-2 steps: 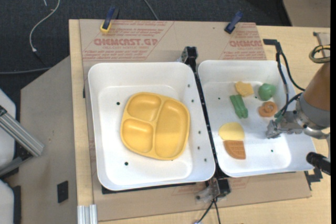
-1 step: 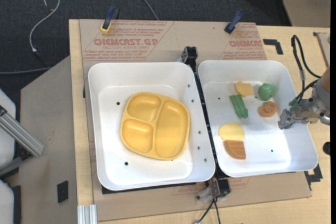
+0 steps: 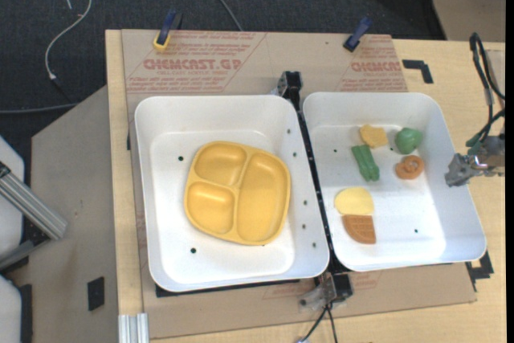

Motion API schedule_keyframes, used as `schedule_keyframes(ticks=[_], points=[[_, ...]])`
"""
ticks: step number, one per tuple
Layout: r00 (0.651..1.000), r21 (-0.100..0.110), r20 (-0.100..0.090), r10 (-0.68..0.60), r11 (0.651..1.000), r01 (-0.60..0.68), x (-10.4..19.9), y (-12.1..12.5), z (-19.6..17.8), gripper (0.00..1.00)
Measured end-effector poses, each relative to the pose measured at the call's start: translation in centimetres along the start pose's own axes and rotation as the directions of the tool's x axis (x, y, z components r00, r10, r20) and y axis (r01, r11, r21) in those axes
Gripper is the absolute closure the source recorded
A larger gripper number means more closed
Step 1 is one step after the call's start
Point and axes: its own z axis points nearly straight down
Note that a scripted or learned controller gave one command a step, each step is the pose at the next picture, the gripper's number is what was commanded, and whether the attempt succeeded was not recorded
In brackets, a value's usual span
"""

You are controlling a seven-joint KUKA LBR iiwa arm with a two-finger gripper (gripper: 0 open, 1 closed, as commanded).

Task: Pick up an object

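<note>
Bench: two bins (image 3: 144,120), yellow plate (image 3: 238,191) left.
Food: toys (image 3: 365,163) clustered right, within your reach.
Gripper (image 3: 462,170): right edge, state unclear.

I see six small toy foods loose in the right bin (image 3: 450,247): a yellow piece (image 3: 372,135), a green ball (image 3: 407,140), a green stick (image 3: 365,162) (lying lengthwise), an orange round (image 3: 409,167), a pale yellow piece (image 3: 354,200) touching a brown wedge (image 3: 361,229).
</note>
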Motion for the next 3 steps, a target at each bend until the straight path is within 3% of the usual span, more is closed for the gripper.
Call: schedule_keyframes(ticks=[1,2,3], points=[[1.0,0.001,-0.001,-0.001,1.0,0.001,0.0,0.2,-3.9,1.0],[1.0,0.008,-0.007,-0.006,1.0,0.006,5.6,1.7,-3.0,1.0],[1.0,0.009,-0.008,-0.007,1.0,0.007,11.7,1.8,-3.4,1.0]])
